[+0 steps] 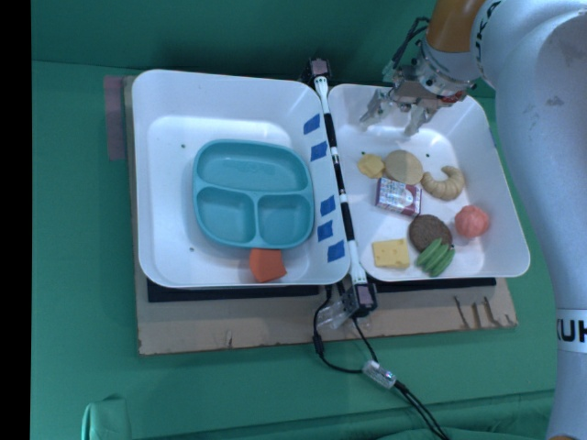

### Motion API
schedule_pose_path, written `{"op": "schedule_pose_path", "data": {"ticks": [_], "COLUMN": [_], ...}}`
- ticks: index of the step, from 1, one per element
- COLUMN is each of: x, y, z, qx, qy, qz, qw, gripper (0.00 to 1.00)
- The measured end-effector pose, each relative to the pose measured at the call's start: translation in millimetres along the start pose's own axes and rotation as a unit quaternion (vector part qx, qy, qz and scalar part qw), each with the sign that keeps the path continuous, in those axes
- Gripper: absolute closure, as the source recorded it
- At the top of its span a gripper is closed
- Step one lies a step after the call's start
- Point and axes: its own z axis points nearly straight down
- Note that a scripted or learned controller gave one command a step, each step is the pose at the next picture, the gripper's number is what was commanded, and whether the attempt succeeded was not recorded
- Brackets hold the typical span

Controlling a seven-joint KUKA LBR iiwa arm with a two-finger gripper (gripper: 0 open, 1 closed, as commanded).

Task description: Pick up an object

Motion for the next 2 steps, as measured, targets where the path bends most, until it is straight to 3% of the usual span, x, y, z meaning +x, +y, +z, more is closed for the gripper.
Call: {"op": "schedule_pose_path", "data": {"ticks": [1,2], "x": [2,-1], "y": [0,-63], "z": [0,-1], "qx": [0.0,-0.011], "qy": [-0.002,-0.002], "qz": [0.002,0.003], "qw": [1.0,0.9999], "gripper": [0.0,0.0]}}
